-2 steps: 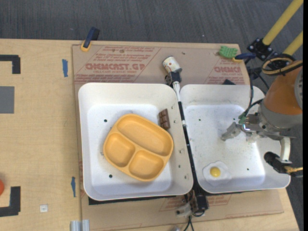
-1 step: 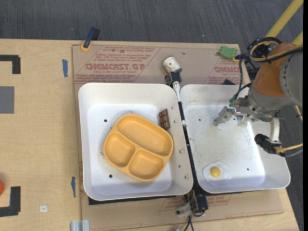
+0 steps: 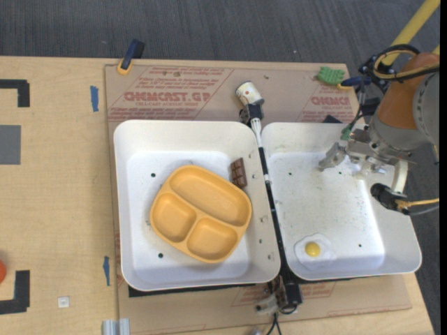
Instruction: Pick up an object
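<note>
A fried-egg toy (image 3: 312, 248), white with a yellow yolk, lies near the front left corner of the right bin (image 3: 363, 208). In the left bin (image 3: 133, 187) sits a yellow three-part plate (image 3: 200, 213), tilted on the floor of the bin. A small brown bar (image 3: 238, 173) rests against the plate's far right edge, next to the divider between the bins. My gripper (image 3: 332, 158) hovers over the far right part of the right bin, well away from the egg. Nothing shows in its grasp.
The grey arm with its orange band (image 3: 405, 96) comes in over the right bin's far right corner, with cables looping beside it. A white-headed object (image 3: 247, 95) stands behind the bins at the divider. A green clip (image 3: 330, 75) and a blue-yellow clamp (image 3: 130, 56) sit at the board's back edge.
</note>
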You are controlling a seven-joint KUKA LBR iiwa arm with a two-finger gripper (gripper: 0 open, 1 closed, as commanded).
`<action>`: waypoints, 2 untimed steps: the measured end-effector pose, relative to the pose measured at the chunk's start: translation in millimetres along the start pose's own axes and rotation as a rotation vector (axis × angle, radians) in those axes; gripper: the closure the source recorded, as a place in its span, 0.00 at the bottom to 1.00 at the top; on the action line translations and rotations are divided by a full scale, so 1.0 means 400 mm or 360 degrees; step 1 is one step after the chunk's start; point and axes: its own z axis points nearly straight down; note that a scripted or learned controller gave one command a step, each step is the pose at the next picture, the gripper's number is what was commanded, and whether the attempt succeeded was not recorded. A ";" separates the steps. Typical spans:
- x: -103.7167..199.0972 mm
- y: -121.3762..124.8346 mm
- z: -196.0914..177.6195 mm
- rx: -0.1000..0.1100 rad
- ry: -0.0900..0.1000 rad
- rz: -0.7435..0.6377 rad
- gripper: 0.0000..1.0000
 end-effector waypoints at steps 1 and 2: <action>-0.010 0.001 -0.026 -0.0006 -0.0017 0.0000 1.00; -0.061 -0.032 -0.184 -0.0007 -0.0031 -0.0150 1.00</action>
